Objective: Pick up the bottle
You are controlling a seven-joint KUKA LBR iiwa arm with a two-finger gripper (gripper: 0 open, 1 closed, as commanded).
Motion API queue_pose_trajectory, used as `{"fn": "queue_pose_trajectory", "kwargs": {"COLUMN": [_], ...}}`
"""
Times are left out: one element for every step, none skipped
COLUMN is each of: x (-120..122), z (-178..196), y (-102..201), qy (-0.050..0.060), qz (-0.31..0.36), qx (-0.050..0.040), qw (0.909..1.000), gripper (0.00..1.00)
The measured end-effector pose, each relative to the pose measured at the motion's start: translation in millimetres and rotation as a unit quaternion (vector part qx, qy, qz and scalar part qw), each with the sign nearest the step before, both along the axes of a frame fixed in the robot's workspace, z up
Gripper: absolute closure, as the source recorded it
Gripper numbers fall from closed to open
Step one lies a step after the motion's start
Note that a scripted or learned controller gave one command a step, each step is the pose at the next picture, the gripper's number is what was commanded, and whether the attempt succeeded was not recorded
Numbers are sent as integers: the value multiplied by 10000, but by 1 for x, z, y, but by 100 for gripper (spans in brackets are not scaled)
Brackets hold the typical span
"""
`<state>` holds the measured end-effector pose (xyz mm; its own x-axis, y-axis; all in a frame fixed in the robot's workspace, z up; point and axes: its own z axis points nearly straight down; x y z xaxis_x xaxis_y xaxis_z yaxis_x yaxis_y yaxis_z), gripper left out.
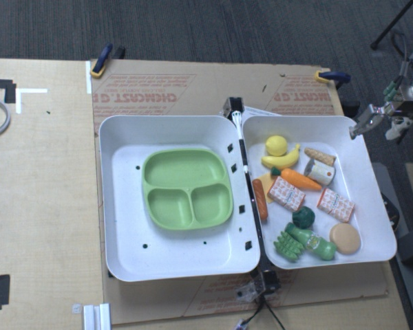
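The green bottle [316, 245] lies on its side near the front of the right bin [375, 184], between a bumpy green toy [287, 247] and a tan round bun [345, 238]. My gripper [369, 120] hangs at the bin's far right corner, just above the rim. It is well behind and to the right of the bottle, with nothing seen in it.
The right bin also holds a lemon [277, 144], banana [281, 159], carrot [301, 179], small can [319, 170], sausage [260, 199], broccoli [303, 217] and two red-and-white boxes [286, 194]. A green divided plate [188, 188] sits in the left bin [117, 205].
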<state>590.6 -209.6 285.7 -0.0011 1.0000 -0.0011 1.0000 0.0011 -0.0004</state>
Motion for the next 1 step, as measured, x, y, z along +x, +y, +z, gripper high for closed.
{"fn": "queue_pose_trajectory", "kwargs": {"x": [0], "z": [10], "y": [0], "qy": [-3], "qz": [12], "qx": [-8], "qw": [10000], "gripper": [100]}}
